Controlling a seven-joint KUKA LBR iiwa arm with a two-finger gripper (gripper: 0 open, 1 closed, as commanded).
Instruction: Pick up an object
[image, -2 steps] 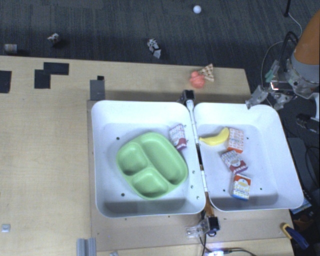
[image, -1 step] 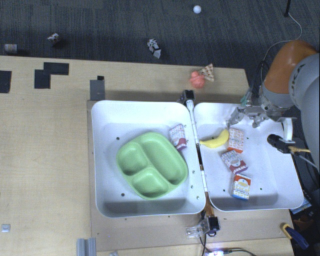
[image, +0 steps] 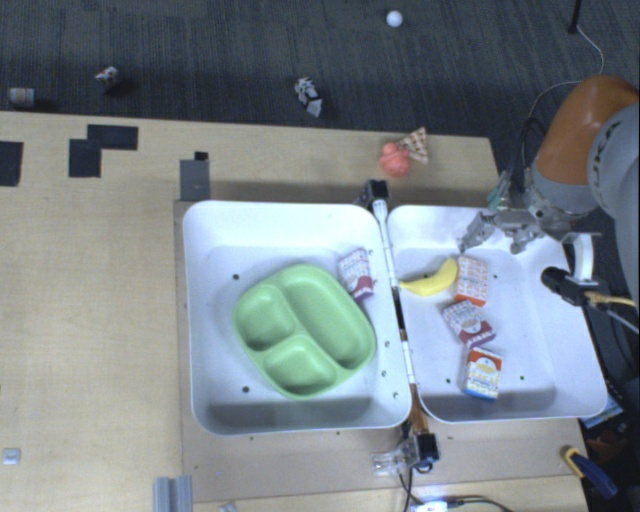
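Yellow banana (image: 430, 281) lies untouched in my right bin (image: 560, 395); my gripper (image: 497, 232) hangs open above, holding nothing yet.

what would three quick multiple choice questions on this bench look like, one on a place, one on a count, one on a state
1. Where does the green divided plate lie?
A. in the left bin
B. in the right bin
C. on the bare bench

2. How many small cartons lie in the right bin?
A. one
B. three
C. five

3. How does the gripper stand to the banana?
A. clamped on it
B. above the right bin's far edge, apart from it
C. pressing it into the plate

Answers: 1 A, the plate sits inside the left bin. 2 B, three cartons line up right of the banana. 3 B, bare bin floor shows between gripper and banana.
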